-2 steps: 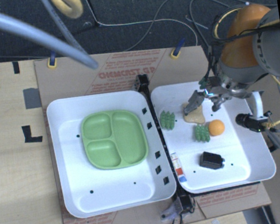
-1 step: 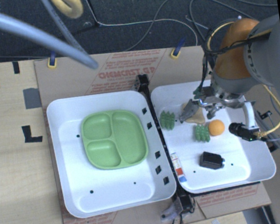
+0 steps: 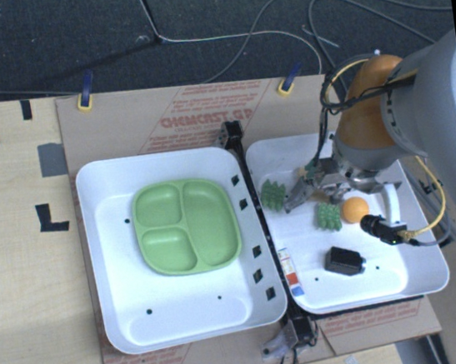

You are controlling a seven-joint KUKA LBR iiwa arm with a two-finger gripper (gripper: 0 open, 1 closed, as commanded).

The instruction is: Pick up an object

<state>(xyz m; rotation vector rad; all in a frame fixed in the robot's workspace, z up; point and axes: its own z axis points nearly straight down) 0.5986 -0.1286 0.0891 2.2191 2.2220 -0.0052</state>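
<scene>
In the right bin [image 3: 410, 277] my gripper [image 3: 301, 192] hangs low over the upper middle, reaching in from the right. Just to its left lies a green leafy toy [image 3: 273, 194], close to the gripper tip; I cannot tell whether they touch. A second green leafy piece [image 3: 328, 217] sits just below the gripper, with an orange ball [image 3: 354, 209] beside it on the right. Nearer the front of the bin rests a black block [image 3: 343, 261]. Nothing shows as held.
The left bin [image 3: 121, 318] holds a green divided plate [image 3: 187, 225]. A small red-and-white stick [image 3: 288, 266] lies at the right bin's left wall. The arm's grey body and orange band [image 3: 373, 106] cover the bin's upper right. Cables run across the bench's back edge.
</scene>
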